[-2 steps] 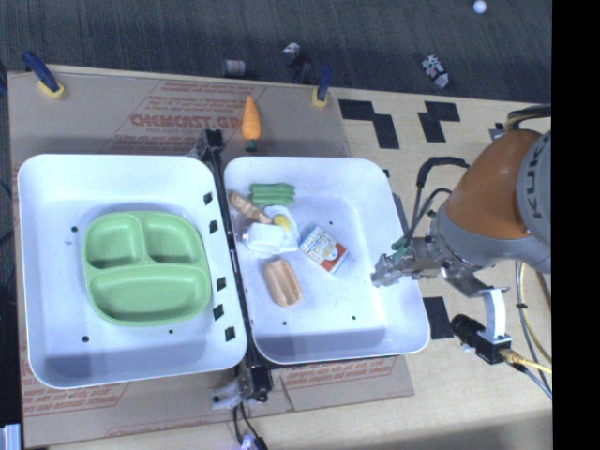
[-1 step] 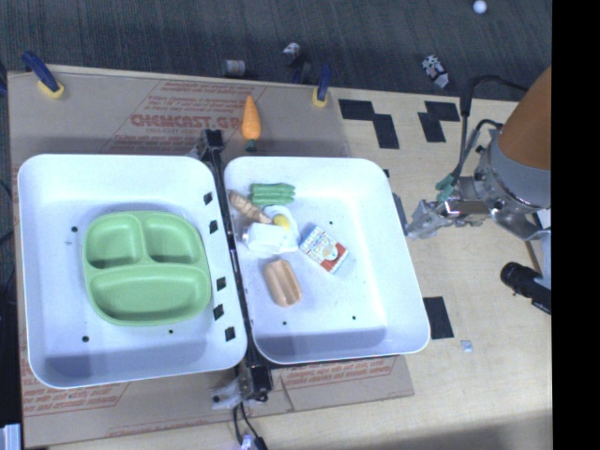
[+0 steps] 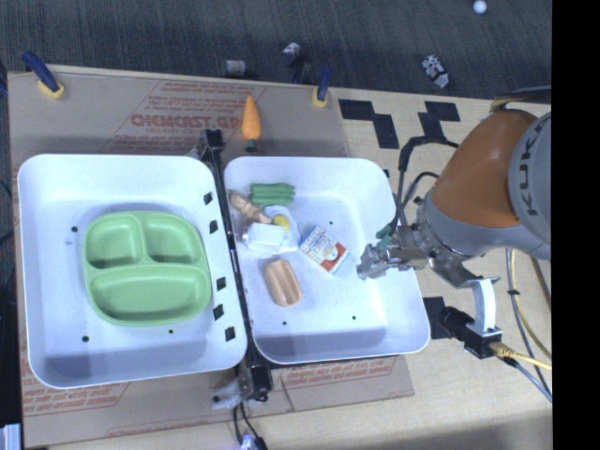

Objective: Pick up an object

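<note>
Roughly five items sit in the right bin (image 3: 398, 322): hot dog (image 3: 282, 281), small carton (image 3: 322, 249), green piece (image 3: 272, 193), two more, hard to name. Gripper (image 3: 375, 259) at that bin's right edge, carrying nothing; fingers' state: can't tell. Left bin (image 3: 37, 279): one green tray (image 3: 145, 267).

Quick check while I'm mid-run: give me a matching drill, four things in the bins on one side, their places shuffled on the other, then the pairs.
Things:
1. green divided plate
2. hot dog
3. green beans
4. small snack packet

Places:
A. far end of the right bin
B. left bin
C. right bin, nearest the hand
D. right bin, near side of the white item

Pairs: 1-B, 2-D, 3-A, 4-C
</note>
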Available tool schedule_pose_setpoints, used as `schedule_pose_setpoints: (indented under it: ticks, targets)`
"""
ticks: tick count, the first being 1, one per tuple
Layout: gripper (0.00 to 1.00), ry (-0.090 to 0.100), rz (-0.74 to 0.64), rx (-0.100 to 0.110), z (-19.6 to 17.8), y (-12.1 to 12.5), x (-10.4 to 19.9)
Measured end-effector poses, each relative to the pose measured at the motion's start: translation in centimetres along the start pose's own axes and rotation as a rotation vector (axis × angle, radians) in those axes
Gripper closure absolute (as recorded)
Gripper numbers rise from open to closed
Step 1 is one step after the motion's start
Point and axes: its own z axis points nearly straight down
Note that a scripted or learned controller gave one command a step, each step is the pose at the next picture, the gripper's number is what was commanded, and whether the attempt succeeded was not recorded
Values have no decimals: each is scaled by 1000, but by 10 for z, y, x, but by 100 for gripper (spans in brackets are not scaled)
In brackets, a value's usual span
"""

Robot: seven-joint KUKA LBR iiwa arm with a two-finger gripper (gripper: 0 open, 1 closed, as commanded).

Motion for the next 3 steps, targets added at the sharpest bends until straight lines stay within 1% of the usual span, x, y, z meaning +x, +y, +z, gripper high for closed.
schedule_pose_setpoints:
  ticks: [1,2,3]
  targets:
    - [100,-2,0,-4,-50,70,-21]
    - [100,-1,0,2,18,57,-47]
    - [100,-2,-1,-5,-34,141,-47]
